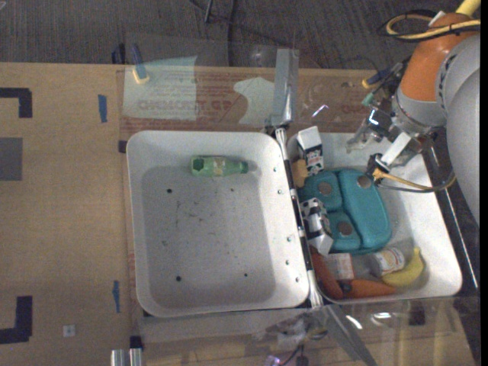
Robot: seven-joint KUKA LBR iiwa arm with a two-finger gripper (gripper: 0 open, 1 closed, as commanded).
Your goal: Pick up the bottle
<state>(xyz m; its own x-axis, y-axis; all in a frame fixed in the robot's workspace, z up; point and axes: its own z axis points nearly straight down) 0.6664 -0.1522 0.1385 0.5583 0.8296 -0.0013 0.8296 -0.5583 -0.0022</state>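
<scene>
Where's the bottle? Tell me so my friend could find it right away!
Find the two white bins side by side and take the left bin. Near its far wall lies the green bottle, on its side. It lies all by itself, while the banana and other things crowd the right bin.

Left bin [136,204] and right bin [431,204], set side by side.
A bottle [219,165] is laid on its side in the left bin's upper part. In the right bin, a carton [310,150] is placed upper left, a tray [352,208] in the middle, and a jar [389,260], a banana [409,269] and a carrot [364,287] are gathered along the lower edge.
</scene>
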